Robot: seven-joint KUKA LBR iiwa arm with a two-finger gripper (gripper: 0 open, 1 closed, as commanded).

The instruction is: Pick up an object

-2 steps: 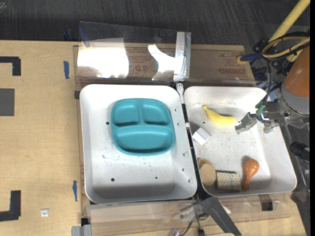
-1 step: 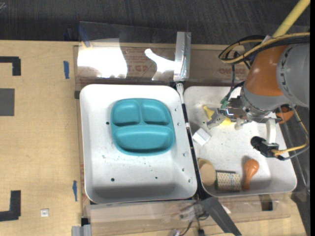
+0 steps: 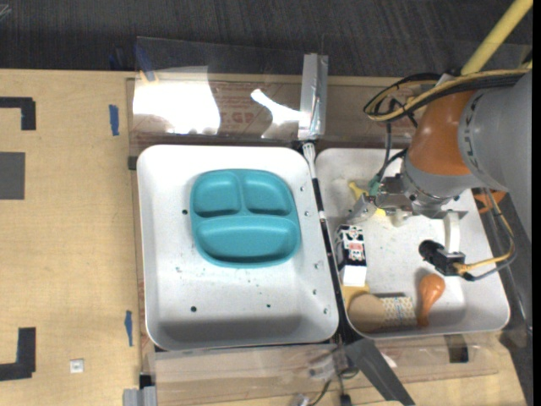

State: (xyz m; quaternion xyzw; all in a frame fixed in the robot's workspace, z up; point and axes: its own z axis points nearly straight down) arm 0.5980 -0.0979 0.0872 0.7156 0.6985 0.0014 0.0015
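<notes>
My gripper (image 3: 385,200) is down in the right bin (image 3: 486,307), at its far left part, under the grey arm with the orange band. A small yellow thing (image 3: 374,215) lies right beside it; the view does not show whether it is held. A small black, white and red box (image 3: 352,249) lies against the bin's left wall. Toward the front edge rest a tan rounded object (image 3: 370,309) with a patterned band and an orange object (image 3: 429,292).
The left bin (image 3: 169,303) bears a teal divided plate (image 3: 245,216) in its middle. A metal bar (image 3: 313,96) stands behind the gap between the bins. A wooden bench top (image 3: 59,252) lies to the left.
</notes>
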